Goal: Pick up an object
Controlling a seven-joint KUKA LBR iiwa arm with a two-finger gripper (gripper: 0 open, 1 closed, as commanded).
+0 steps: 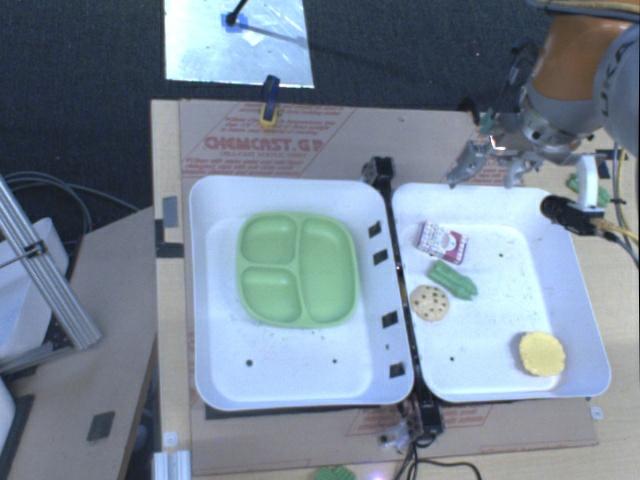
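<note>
1. The left bin [215, 298] holds a green divided plate [298, 269], lying flat near its middle, with bare white floor all around it.
2. The right bin [570, 298] holds a red-and-white packet [442, 241], a green piece [453, 279] just below it, a cookie [430, 303] and a yellow round [541, 353] near the front right corner.
3. The gripper [492, 169] hangs over the right bin's far edge, fingers apart and holding nothing.

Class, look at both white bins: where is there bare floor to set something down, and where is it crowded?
Free: the left bin around the green divided plate, mostly its near strip; the right bin between the yellow disc and far wall. Crowded: the red-white packet, green piece and cookie cluster.
</note>
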